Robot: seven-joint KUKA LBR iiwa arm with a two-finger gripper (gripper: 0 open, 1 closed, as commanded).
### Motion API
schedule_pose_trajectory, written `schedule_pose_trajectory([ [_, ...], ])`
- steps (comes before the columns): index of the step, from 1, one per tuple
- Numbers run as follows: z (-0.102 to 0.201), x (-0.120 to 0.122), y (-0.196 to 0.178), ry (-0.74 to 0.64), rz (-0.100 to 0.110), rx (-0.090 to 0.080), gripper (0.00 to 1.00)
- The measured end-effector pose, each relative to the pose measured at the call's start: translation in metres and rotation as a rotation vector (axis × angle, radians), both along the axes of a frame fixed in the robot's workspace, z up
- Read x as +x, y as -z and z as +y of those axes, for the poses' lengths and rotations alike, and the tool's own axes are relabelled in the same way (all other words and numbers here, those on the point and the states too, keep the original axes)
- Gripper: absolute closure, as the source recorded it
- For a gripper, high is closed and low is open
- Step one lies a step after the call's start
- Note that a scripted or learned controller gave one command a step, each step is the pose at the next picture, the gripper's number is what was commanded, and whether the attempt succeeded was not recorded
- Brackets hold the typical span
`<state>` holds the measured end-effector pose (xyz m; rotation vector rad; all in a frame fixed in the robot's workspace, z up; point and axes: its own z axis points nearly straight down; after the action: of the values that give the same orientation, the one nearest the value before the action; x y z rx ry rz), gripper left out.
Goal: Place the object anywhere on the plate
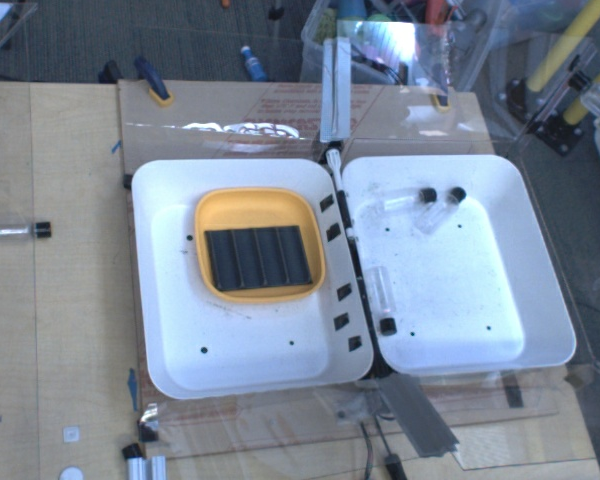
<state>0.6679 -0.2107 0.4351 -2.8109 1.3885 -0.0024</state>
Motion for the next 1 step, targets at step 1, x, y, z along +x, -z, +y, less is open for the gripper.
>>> schedule_pose_trajectory([
  [1,-0.0011,0.0003,-0.0001,-0.334,-0.002,-0.004,1.0],
])
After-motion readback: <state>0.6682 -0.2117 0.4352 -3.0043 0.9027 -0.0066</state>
